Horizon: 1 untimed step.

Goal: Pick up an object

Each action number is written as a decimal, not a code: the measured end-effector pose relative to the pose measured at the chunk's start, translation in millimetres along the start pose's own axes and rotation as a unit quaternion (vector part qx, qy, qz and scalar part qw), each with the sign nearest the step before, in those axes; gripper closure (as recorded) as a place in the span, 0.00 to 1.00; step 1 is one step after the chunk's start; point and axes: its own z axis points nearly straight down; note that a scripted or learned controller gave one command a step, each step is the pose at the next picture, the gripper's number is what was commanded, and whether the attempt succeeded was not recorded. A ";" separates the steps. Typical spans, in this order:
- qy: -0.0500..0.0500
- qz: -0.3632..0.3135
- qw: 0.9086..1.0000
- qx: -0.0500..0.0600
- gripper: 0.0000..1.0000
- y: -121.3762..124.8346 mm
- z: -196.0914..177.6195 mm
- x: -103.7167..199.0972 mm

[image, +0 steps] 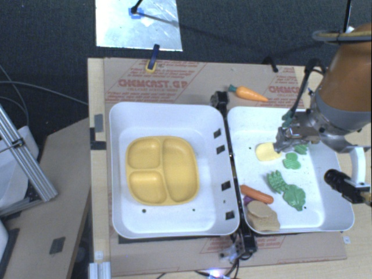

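My gripper [283, 142] hangs low over the right bin [334, 214], in its upper middle part. Its tip is right at the right edge of a pale yellow piece [265, 152] lying on the bin floor. Green leafy toy pieces lie just below it: a small one [292, 162], a bigger one [277, 181] and another [295, 197]. A further green bit [301, 149] peeks out under the wrist. An orange carrot-like stick [257, 194] and a tan bread slice [263, 216] rest at the bin's lower left corner.
The left bin [119, 156] holds a yellow divided plate [163, 170]. A toy carrot [249, 93] lies outside the bins on the cardboard behind the right bin. A dark divider with clips [228, 156] runs between the bins.
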 end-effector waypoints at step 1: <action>-0.001 0.006 1.000 0.005 1.00 20.6 -10.9 -39.4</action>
